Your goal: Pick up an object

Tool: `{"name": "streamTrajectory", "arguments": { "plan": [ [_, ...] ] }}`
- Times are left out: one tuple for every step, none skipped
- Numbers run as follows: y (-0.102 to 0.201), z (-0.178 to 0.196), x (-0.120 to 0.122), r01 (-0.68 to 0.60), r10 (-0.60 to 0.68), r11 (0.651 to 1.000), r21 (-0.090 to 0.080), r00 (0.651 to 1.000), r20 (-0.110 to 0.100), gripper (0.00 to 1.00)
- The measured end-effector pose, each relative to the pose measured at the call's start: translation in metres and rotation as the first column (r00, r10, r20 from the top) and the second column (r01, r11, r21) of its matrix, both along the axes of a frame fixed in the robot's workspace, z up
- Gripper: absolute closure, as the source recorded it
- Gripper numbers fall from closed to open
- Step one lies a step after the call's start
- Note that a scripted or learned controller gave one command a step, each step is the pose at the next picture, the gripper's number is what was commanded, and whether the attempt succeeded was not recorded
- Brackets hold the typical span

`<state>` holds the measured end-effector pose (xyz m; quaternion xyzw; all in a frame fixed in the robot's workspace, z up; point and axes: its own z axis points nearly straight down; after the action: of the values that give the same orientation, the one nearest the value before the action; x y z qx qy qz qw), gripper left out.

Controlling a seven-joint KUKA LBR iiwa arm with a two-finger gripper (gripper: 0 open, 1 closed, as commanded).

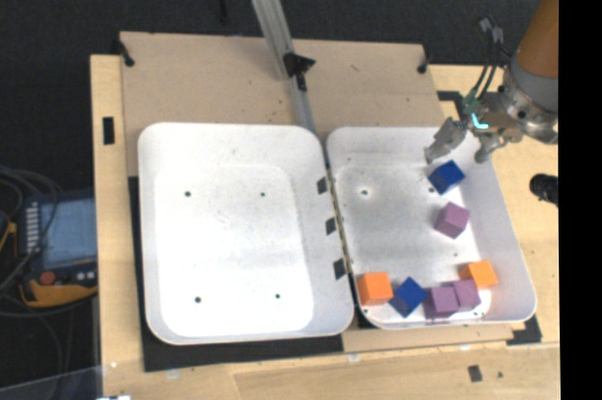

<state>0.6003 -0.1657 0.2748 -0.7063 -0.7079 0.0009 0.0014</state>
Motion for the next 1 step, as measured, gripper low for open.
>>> {"name": "streamTrajectory", "arguments": {
  "plan": [
    [0.0, 0.0025, 0.0007, -0.001, 0.001, 1.0, -0.001, 1.0, 0.004, 0.0]
  ]
}}
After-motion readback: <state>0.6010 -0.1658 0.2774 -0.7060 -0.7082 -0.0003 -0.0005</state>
